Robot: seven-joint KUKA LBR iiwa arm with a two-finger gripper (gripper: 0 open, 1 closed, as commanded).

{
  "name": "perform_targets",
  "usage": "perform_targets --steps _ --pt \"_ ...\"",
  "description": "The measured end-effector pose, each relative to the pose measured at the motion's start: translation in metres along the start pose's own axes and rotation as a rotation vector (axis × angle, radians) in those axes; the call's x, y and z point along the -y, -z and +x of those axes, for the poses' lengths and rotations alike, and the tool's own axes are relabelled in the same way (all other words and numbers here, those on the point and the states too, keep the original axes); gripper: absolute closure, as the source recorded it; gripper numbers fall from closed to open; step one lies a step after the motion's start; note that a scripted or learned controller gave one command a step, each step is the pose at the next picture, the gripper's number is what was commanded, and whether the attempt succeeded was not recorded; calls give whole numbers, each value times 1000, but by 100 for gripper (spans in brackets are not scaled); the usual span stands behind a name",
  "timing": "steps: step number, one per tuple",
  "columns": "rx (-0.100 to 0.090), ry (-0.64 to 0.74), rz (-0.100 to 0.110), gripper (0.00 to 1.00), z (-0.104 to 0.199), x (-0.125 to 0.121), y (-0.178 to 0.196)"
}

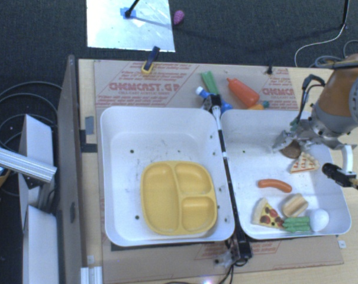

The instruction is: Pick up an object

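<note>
While food fills the right bin (250, 129), a yellow tray (179, 197) occupies the left bin (125, 129).

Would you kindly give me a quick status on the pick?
Gripper low in right bin, over a brown piece. Waffle wedge right beside it. Sausage, pizza slice lie apart.

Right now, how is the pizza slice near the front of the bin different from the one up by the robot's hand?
The front pizza slice is bigger and thicker, with red toppings on yellow; the slice by the hand looks smaller, flatter and paler, with a criss-cross pattern. The front slice lies beside the bread roll and a green toy; the other lies just below the hand. Both are triangular toy slices in the right bin.
</note>
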State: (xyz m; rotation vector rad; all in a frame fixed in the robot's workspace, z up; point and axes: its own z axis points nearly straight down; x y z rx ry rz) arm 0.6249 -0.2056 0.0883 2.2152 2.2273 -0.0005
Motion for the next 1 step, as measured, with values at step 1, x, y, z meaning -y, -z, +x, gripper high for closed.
perform_targets --steps 1 --pt "1 -1 -5 0 0 -16 14"
